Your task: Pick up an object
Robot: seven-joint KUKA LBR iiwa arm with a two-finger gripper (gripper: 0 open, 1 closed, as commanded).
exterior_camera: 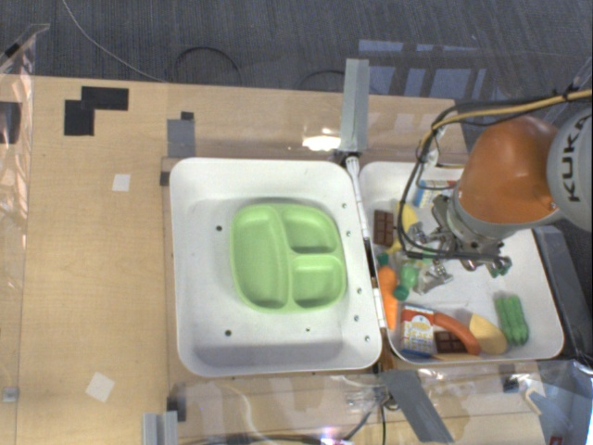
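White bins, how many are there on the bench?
2. The left bin holds a green divided plate. The right bin sits right beside it, full of toy food, with the gripper reaching into it.

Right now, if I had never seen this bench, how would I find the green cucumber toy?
Start at the right bin, the one crowded with toy food. Follow its right wall down toward the near corner: the cucumber lies there, beside the yellowish piece. It is the only dark green, bumpy stick.
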